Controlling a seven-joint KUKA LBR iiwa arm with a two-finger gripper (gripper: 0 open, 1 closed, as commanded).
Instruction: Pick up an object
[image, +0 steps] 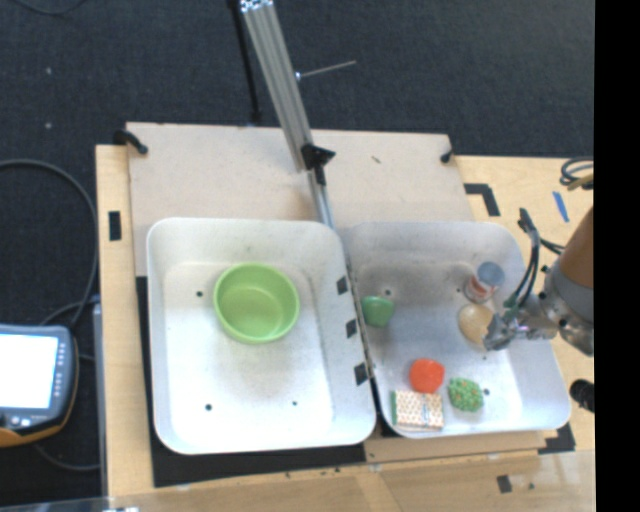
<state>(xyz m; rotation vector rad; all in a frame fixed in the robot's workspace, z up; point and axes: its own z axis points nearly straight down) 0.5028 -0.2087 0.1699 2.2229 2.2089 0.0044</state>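
Note:
The right bin (520, 395) holds several small objects. A green piece (378, 310) lies by its left wall. Near the front edge lie an orange-red ball (427, 375), a green speckled ball (465, 393) and a patterned block (418, 410). A small jar with a grey-blue cap (486, 278) stands toward the right, with a beige rounded object (474, 323) just in front of it. My gripper (500, 334) hangs low over the right bin, right against the beige object's right side. Nothing shows as held.
The left bin (180, 400) holds a light green bowl (257, 302). A metal post (285, 90) slants up from between the bins at the back. A teach pendant (30, 380) sits off the bench at the left.

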